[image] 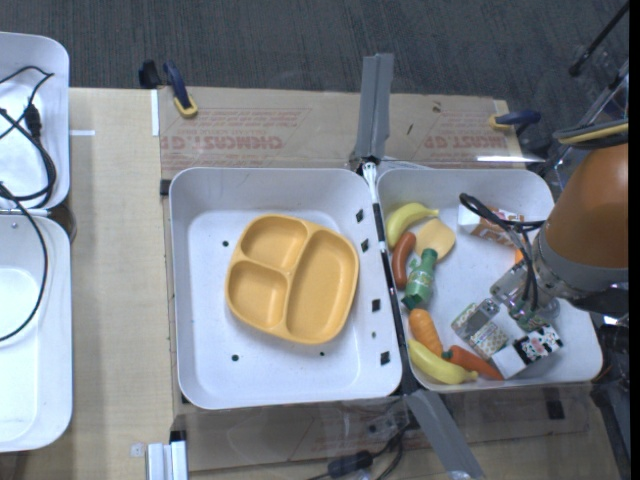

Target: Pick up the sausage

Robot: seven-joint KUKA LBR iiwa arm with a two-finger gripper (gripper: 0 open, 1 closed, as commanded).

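Rightward, one sausage (402,259), two bananas (405,219), two carrots (425,330), one bottle (421,278), tool (487,326) grip unclear.

The table (110,268) is pale wood, with a sheet of brown cardboard (300,128) spread over its middle, red print showing along the far strip. Two shallow white bins sit on the cardboard side by side, touching along their inner walls: the left bin (185,298) and the right bin (575,368). Blue clamps, or what look like them, grip the cardboard's far edge, one at the left (178,90), one at the right (515,120)
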